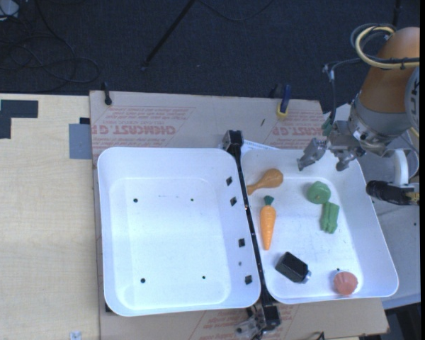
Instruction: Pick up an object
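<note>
One fixed camera looks down at a slant from above the bench [35, 211], far enough back to take in both white bins whole. The left bin [106, 190] sits mid-frame, the right bin [382, 261] beside it toward the right edge. The view faces the bench's far side, where dark floor with cables [49, 55] fills the top of the frame. The arm [389, 83] enters from the upper right.

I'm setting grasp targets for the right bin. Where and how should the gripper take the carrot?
Probably grip the carrot across its thick upper half, below the green top, coming straight down. It lies flat, lengthwise up the bin, with bare floor either side for the fingers.
</note>
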Robot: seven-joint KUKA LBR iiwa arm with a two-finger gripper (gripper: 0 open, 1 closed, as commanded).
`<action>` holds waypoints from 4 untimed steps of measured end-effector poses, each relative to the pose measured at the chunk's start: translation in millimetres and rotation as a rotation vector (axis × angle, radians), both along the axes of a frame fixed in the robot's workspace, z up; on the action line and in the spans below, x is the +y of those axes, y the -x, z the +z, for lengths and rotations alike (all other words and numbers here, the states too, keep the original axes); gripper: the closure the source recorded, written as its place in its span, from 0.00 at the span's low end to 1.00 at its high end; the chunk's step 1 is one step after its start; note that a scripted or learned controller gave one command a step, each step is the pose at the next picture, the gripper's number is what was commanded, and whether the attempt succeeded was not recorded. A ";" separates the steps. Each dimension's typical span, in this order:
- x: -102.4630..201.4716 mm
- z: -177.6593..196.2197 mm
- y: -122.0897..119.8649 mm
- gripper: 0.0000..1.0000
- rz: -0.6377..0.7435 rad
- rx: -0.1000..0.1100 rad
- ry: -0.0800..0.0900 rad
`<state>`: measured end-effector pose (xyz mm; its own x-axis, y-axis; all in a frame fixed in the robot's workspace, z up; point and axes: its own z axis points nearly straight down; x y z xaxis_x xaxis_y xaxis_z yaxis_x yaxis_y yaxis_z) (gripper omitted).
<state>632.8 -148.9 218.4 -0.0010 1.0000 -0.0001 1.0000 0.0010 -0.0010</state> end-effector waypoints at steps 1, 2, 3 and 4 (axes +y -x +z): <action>6.1 -34.3 129.0 0.00 -0.004 0.013 -0.004; 86.7 -25.5 152.9 0.00 0.005 0.005 -0.005; 59.6 -134.9 101.9 0.00 -0.004 -0.002 0.001; 58.5 -120.8 103.9 1.00 -0.009 0.003 -0.002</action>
<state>528.9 -90.4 97.6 0.0079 1.0000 0.0014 1.0000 -0.0079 -0.0040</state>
